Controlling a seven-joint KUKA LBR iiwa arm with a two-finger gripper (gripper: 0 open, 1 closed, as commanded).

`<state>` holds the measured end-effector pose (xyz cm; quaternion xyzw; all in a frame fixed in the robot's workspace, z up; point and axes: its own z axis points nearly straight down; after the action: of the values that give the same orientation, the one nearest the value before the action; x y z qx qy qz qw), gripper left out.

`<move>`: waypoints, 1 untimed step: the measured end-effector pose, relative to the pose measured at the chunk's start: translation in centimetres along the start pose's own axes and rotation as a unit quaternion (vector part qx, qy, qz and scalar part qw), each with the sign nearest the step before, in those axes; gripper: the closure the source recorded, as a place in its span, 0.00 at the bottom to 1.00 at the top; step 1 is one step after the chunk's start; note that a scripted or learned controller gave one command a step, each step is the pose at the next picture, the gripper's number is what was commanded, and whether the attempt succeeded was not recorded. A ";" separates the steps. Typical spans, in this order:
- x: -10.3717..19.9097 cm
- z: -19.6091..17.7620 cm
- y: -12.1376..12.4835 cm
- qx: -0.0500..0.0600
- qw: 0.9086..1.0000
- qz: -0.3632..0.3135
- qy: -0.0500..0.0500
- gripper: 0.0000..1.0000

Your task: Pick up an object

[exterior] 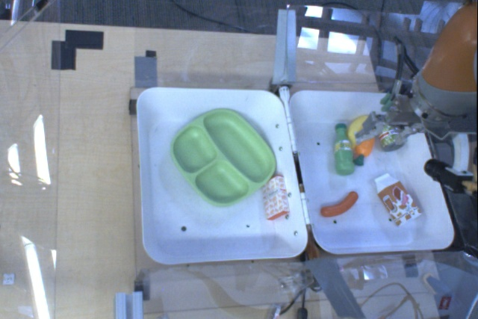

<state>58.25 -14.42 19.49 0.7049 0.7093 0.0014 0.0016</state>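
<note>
The gripper [371, 132] hangs over the right bin's [433, 235] small toys; I cannot tell its jaws' state; the green bottle [343, 153] looks light, rigid, slippery; grasp mid-body.

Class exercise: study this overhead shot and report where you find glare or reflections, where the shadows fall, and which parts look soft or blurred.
Camera view: bright glare on the clear panels behind the right bin; streaky reflections on the transparent sheet at left; soft, faint shadows beside the green plate and sausage; the gripper region looks soft and cluttered; carton print is too blurred to read.
</note>
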 end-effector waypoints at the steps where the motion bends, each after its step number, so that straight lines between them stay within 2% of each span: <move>1: -1.5 10.7 4.6 -0.002 1.000 0.030 0.000 0.00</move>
<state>62.86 -15.86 8.78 0.7256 0.6881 0.0031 0.0032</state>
